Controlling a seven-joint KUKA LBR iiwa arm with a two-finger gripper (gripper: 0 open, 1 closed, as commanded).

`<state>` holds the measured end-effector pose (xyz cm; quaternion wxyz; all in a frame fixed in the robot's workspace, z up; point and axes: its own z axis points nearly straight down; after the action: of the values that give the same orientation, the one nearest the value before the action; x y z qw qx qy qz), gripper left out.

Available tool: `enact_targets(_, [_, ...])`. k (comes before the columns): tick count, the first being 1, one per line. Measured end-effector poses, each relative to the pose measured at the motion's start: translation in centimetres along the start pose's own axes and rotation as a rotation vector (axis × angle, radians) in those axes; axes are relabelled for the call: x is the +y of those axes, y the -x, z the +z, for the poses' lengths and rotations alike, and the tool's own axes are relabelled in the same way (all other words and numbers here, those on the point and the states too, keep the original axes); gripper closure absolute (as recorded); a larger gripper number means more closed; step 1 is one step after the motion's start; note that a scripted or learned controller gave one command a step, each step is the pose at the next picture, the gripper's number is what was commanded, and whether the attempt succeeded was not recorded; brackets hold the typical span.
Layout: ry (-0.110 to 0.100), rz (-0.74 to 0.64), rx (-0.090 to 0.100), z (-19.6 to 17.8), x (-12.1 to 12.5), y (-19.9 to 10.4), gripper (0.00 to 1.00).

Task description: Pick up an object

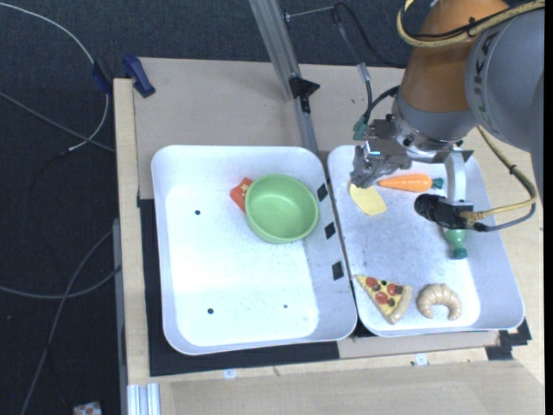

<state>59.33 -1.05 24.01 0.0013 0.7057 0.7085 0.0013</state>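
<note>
My gripper [369,173] hangs over the upper left part of the right bin [406,249], under the arm's orange band. Just below its tip a pale yellow wedge [369,201] lies on the bin floor. An orange carrot [406,181] lies right beside the gripper, on its right. I see nothing held by the gripper. Lower in the same bin are a pizza slice [384,296] and a croissant [439,302]. A small green bottle [455,239] lies near the bin's right wall.
The left bin [225,292] holds a green bowl [281,207] with a red piece [239,194] tucked at its left side. A metal pole [281,50] slants up behind the bins. Cables trail from the arm over the right bin's right side.
</note>
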Motion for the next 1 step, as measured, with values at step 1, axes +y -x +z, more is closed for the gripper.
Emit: enact_targets(1, [-0.002,-0.002,0.002,1.07,2.82,-4.97,1.00])
